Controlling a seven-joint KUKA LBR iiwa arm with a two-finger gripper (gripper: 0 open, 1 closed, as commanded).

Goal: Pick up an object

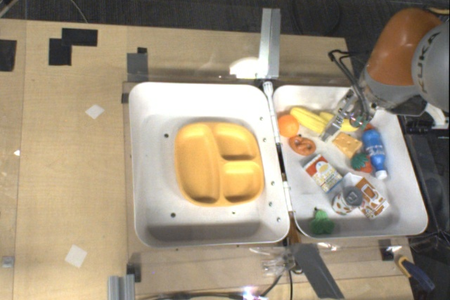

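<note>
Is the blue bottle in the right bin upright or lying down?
Lying down: the blue bottle rests on its side on the right bin floor, white cap toward the near edge.

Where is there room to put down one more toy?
The left bin has bare white floor all around the yellow tray, widest toward the bin's left wall. The right bin is crowded: banana, orange, blue bottle and packets, with the gripper over them.

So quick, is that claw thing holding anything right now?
Gripper: over the right bin, down by the yellow banana; open or closed cannot be told, and nothing is visibly held.
</note>
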